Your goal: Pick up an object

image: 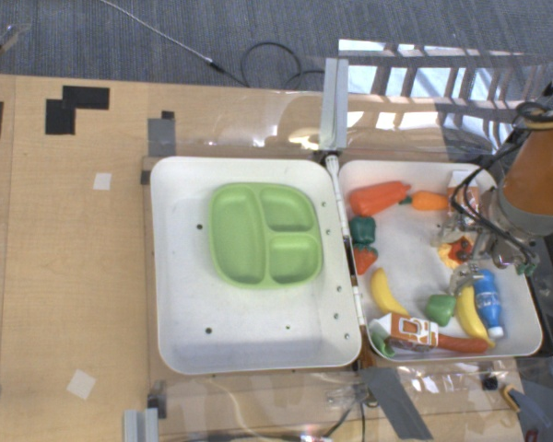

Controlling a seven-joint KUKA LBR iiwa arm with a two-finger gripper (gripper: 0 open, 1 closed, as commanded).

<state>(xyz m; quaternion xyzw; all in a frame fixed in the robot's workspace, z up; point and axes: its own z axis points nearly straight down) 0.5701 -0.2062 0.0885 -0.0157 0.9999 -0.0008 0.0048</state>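
Observation:
The right bin holds several toy foods. A red-orange pepper and a small orange piece lie at its back, and a green pepper sits by the left wall. Two bananas, a green piece, a blue bottle, a small carton and a red chili lie toward the front. My gripper hangs low in the right half of this bin. It is just above the blue bottle and beside a small red-orange item. The wrist hides much of it.
The left bin carries a green divided plate. A metal post stands behind the divider between the bins. Cables run off the wrist near the right bin's back right corner. Bare wooden bench lies to the left.

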